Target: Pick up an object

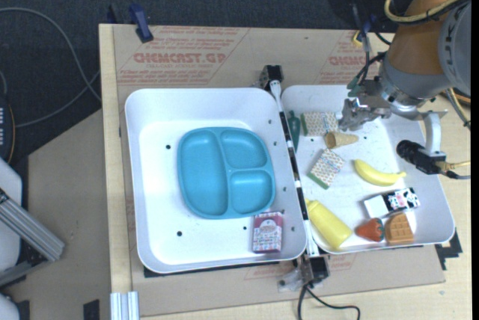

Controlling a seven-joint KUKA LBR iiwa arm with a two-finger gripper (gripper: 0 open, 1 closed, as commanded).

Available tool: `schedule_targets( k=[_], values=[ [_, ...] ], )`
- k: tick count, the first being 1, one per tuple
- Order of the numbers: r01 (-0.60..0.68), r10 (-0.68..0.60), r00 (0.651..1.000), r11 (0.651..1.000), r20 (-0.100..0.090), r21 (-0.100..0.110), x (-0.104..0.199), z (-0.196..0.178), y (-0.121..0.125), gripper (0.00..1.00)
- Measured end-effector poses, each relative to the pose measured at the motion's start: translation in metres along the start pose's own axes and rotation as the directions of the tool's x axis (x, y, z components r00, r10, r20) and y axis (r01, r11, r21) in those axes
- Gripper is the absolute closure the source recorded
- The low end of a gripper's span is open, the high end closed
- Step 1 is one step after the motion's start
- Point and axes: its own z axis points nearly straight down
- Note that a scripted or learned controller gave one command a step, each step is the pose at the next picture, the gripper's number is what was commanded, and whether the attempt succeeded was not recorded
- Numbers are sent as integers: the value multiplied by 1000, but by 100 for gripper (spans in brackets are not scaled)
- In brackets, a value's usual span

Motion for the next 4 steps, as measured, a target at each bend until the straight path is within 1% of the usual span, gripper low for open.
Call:
schedule_targets(
  k=[1,2,3,4],
  values=[
    [-2,2,1000,1000,0,5,-26,41,2,100],
    [1,-1,1000,1000,0,-1,7,14,8,100],
    [-2,2,1000,1000,0,4,-7,28,9,100],
    [-2,2,1000,1000,0,5,-34,36,-14,100]
  ],
)
